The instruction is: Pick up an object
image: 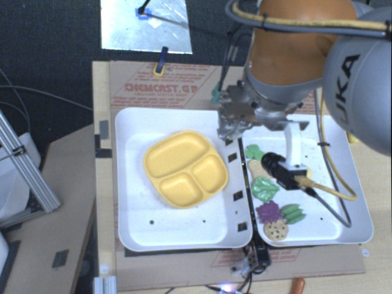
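At the far left, a metal frame is standing beside the bench, well apart from the gripper. A brown cardboard sheet is lying under both bins, and on its far edge, up and to the left of the gripper, a small blue and yellow thing is resting. Beyond it a shiny foil sheet is lying flat. The left bin is holding a yellow divided tray, which is lying flat near the bin's middle, just left of and below the gripper, close to it but apart. The gripper is hanging over the far right corner of the left bin, right beside the wall where the two bins meet; whether it is released or clenched cannot be told, and nothing is showing in its grasp. The grey arm with its orange band is reaching in above it from the right. To the gripper's right, the right bin is holding small toy foods along its left side. A green leafy piece is lying nearest, just right of and below the gripper, with a beige piece touching it lower down. Farther below are lying a second green leaf, a purple grape bunch with a green pod just beside it, and a cookie farthest from the gripper.
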`<state>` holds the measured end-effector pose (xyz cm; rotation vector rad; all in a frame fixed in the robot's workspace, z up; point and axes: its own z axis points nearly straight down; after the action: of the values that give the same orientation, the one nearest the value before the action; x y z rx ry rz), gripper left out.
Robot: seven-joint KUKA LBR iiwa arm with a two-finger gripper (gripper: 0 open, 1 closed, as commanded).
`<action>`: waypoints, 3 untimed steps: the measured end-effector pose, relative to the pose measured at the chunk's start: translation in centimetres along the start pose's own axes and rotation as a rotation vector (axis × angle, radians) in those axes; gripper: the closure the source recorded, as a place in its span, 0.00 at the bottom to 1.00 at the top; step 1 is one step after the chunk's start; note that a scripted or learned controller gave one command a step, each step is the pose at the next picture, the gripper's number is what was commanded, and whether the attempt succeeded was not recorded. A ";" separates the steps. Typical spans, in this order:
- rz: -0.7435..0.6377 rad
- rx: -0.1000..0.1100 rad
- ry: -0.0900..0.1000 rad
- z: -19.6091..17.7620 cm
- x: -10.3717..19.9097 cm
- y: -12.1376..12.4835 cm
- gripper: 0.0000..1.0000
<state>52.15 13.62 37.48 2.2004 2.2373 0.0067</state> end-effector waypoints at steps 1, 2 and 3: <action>-0.006 -0.002 0.000 -1.1 0.0 0.1 1.00; -0.011 -0.004 0.000 -2.1 0.0 0.1 1.00; -0.017 -0.006 0.000 -3.2 0.0 0.2 1.00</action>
<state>52.34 13.64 40.68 2.1788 2.2524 0.0135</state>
